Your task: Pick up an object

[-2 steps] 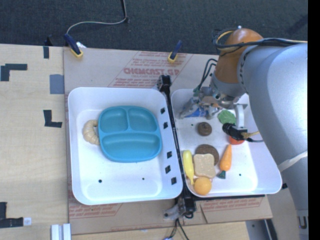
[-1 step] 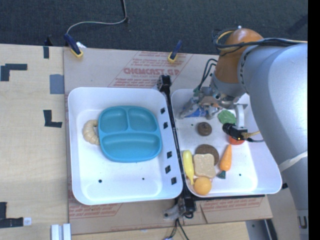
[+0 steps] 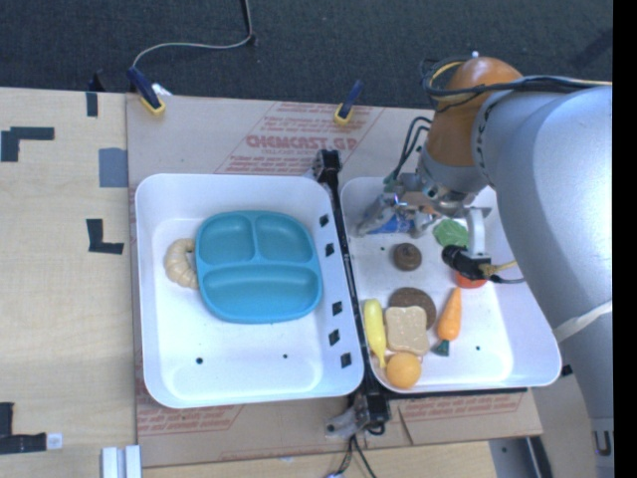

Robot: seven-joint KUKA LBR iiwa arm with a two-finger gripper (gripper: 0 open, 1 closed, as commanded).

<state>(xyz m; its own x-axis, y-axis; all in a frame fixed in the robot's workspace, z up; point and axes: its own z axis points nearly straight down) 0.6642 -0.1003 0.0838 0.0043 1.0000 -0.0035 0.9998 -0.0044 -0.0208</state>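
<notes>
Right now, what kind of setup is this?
Likely a robot grasping test bench, not a kitchen: two white bins clamped on cardboard, toy food such as a carrot and bread slice, a blue divided plate, and the arm's pincer over the right bin.

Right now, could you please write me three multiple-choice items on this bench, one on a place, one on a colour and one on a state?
1. Where does the blue divided plate lie?
A. In the left bin
B. In the right bin
C. On the cardboard outside the bins

2. What colour is the carrot?
A. Purple
B. Orange
C. White

3. How does the slice of bread rest?
A. Standing on edge against the bin wall
B. Lying flat, overlapping a brown round piece
C. Inside the blue plate

Answers:
1. A, the plate sits within the left bin.
2. B, its body is orange with a green tip.
3. B, it lies flat across the lower edge of the brown round piece in the right bin.
</notes>
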